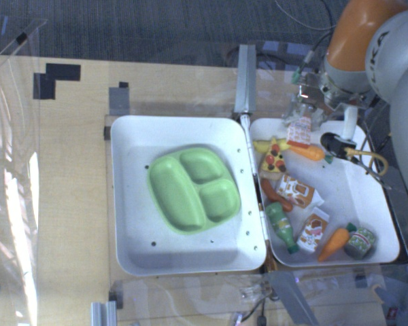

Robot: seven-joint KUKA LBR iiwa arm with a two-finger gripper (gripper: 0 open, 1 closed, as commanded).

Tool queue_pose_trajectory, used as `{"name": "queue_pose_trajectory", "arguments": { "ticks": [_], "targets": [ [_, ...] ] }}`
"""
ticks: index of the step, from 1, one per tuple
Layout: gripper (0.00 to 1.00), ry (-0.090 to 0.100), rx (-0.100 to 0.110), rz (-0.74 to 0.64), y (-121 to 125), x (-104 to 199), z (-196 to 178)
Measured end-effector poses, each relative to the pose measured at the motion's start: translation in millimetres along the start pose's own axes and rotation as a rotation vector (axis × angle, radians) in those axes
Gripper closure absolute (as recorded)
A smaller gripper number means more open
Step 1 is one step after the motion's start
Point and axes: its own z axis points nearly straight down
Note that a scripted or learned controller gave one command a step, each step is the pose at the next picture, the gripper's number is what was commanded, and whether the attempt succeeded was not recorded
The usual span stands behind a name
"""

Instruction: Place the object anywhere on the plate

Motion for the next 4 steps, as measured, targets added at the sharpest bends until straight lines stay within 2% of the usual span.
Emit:
{"name": "queue_pose_trajectory", "arguments": {
  "ticks": [1,2,3,4],
  "targets": [
    [1.00,0.003,0.001,-0.239,-20.8,92.8,24.0],
    [1.00,0.003,0.000,-0.589,-78.5,100.5,23.7],
    [1.00,0.004,0.001,-0.656,-111.0,145.4,24.1],
    [0.00,0.004,0.001,-0.654,-110.6,144.7,23.9]
  ]
}}
